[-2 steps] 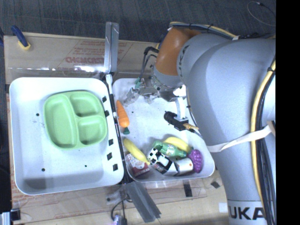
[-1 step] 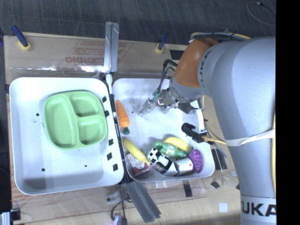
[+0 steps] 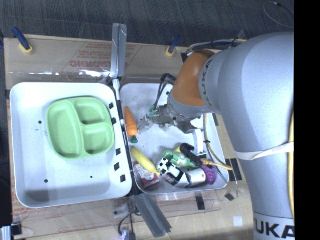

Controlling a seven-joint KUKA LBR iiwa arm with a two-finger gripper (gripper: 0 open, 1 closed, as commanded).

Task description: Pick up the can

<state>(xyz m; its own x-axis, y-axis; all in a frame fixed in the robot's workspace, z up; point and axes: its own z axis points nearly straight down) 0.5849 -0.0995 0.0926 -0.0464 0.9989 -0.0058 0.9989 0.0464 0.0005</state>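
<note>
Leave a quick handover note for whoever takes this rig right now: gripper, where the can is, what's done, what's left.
Gripper: low in the right white bin, near the orange carrot; nothing visibly held.
Can: a small silver can seems to lie in the clutter at that bin's near edge, beside the purple grapes and the black-and-white cow toy.
Done: nothing, can not lifted.
Left: move to the can, grip, lift.
The green divided plate sits in the left bin.
</note>
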